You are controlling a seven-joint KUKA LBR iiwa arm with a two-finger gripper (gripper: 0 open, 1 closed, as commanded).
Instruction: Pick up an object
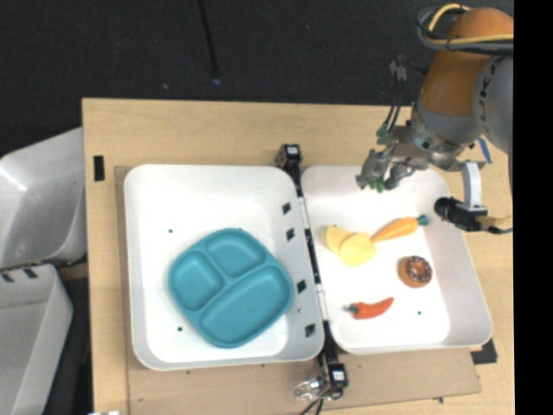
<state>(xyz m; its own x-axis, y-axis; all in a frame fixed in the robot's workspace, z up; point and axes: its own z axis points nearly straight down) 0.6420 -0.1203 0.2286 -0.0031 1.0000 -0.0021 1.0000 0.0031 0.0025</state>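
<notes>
Four small toy foods lay in the right bin (458, 314); the carrot (397, 228) (probably light, stiff plastic) suited a mid-body pinch, while the gripper (381, 177) hovered empty, its state impossible to tell.

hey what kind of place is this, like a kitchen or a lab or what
Probably a robotics lab bench, not a kitchen: a robot arm hangs over two white bins, and the food, a carrot and a red chili pepper, looks like toys.
</notes>
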